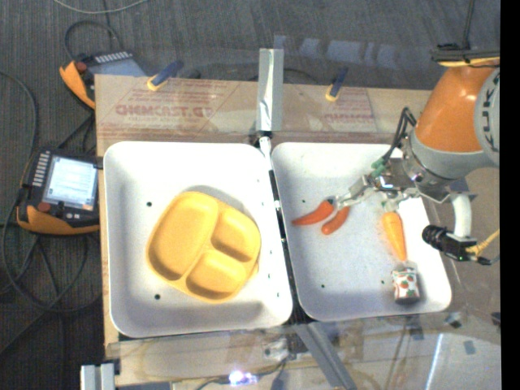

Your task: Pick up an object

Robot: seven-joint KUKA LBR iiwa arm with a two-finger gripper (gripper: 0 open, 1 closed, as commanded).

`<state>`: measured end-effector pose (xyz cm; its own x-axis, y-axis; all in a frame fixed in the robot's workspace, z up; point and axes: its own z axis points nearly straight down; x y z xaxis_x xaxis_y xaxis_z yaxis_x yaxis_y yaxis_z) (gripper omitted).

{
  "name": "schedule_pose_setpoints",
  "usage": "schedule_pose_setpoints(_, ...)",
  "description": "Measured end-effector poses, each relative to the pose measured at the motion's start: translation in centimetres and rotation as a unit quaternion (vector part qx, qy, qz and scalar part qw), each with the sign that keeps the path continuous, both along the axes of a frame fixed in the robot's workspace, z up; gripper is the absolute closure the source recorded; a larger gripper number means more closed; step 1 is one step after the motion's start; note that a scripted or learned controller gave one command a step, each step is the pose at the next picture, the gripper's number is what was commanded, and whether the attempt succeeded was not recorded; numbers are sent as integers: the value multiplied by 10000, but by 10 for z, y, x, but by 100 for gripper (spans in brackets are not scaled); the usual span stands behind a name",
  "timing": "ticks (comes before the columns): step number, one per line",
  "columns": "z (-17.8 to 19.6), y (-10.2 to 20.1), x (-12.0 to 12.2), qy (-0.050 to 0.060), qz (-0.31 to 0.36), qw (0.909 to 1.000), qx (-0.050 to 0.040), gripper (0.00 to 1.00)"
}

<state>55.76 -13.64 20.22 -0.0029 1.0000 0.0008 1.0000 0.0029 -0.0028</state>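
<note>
Two orange-red pepper-like pieces lie in the right bin (309, 287): one (311, 214) near the bin's left wall and one (334, 223) just right of it. My gripper (340, 205) reaches in from the right, and its tip sits directly over the gap between these two pieces, touching or nearly touching them. An orange carrot (394, 234) lies lengthwise below the wrist. A small patterned cube (405, 284) rests near the bin's front right corner. The grey arm with its orange band (459, 112) hangs over the bin's right side.
The left bin (130, 299) holds a yellow divided plate (205, 244). A low wall (276, 218) separates the two bins. A black cable connector (443, 239) hangs beside the right bin's right rim. A handheld pendant (61, 189) lies left of the bench.
</note>
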Motion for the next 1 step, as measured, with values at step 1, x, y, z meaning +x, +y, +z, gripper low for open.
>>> schedule_pose_setpoints(1,-113,21,25,-57,-985,9951,-12,0)
